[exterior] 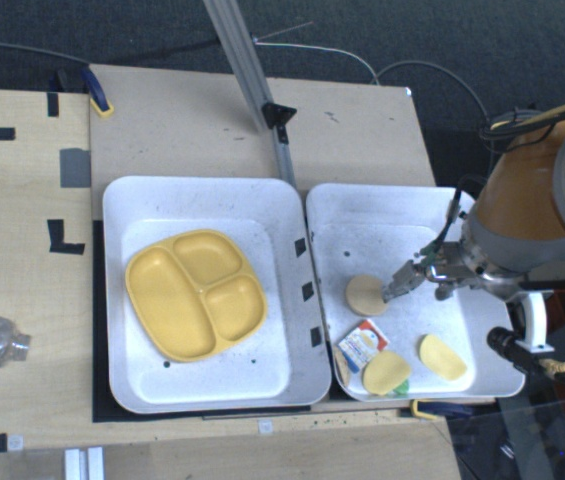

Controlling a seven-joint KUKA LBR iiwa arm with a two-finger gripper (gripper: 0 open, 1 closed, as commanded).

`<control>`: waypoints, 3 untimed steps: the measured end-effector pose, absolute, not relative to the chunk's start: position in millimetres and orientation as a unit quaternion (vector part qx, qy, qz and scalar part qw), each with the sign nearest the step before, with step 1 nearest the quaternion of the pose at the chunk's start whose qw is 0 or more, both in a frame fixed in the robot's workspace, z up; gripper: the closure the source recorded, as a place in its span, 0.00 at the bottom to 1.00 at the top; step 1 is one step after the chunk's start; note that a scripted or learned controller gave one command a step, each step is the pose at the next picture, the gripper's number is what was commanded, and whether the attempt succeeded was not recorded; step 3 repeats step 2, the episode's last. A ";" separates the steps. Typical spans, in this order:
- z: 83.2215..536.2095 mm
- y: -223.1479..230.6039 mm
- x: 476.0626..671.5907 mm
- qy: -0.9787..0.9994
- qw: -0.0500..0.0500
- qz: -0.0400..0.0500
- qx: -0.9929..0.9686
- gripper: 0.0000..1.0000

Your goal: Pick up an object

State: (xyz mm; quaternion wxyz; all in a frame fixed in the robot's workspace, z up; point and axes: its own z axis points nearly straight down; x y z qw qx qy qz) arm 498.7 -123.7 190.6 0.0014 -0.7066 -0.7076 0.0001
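My desk [212, 118] carries two white bins. The left bin [122, 268] holds a yellow divided plate [195, 293]. In the right bin [382, 208] my tool [394, 290] sits low, its tip just beside a round tan disc [366, 295]; I cannot tell whether it is open or closed, and I see nothing gripped. The disc lies flat near the bin's middle, round, so no long axis or heading. I judge the risk is a flat, thin disc sliding away from the tip. Nearer the front edge lie a small packet [360, 346] and two yellow pieces [386, 372] [442, 357].
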 end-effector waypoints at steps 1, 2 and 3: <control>129.7 -147.8 569.5 -0.708 0.000 0.000 -0.706 0.00; 104.4 -180.1 630.6 -0.708 0.000 0.000 -0.706 0.00; 104.4 -180.1 630.6 -0.708 0.000 0.000 -0.706 0.00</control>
